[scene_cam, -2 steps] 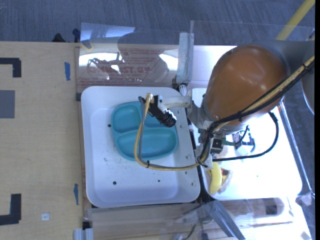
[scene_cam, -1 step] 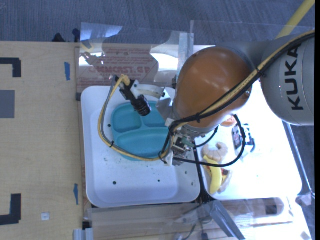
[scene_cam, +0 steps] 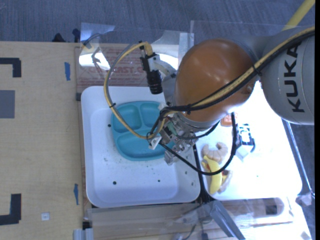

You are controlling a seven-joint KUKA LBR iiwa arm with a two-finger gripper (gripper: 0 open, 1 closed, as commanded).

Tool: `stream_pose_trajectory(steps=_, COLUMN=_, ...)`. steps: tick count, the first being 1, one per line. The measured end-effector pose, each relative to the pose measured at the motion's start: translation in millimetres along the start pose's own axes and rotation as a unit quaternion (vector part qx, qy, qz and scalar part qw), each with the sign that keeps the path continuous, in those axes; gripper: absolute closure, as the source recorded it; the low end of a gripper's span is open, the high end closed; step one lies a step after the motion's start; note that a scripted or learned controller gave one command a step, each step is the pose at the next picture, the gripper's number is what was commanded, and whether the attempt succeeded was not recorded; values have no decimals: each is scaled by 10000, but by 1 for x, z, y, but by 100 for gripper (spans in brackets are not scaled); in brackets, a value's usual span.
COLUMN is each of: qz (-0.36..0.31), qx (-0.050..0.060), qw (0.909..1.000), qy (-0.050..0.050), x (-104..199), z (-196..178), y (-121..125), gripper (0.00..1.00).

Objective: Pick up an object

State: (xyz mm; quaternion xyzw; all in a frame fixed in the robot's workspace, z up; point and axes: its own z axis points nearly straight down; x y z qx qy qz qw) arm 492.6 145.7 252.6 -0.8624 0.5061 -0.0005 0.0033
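Observation:
A blue divided plate (scene_cam: 134, 129) lies in the left bin (scene_cam: 100, 179), towards its back right. My gripper (scene_cam: 170, 143) hangs at the plate's right edge, near the wall between the two bins; the orange wrist band above covers most of it. In the right bin (scene_cam: 280, 179) lies a yellow banana (scene_cam: 214, 175) beside a pale cream object (scene_cam: 216, 151). A small white and blue item (scene_cam: 246, 140) lies further right, partly behind a cable.
The big grey arm (scene_cam: 287, 79) reaches in from the right over the right bin's back half. Yellow and black cables (scene_cam: 112, 104) loop over the plate. A tan board (scene_cam: 37, 134) lies left of the bins. The left bin's front holds dark specks.

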Motion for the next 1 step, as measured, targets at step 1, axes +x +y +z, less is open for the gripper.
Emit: stream_pose_trajectory(steps=1, qz=-2060, qx=-30, qw=9785, qy=2, x=21, z=7, y=26, gripper=100)
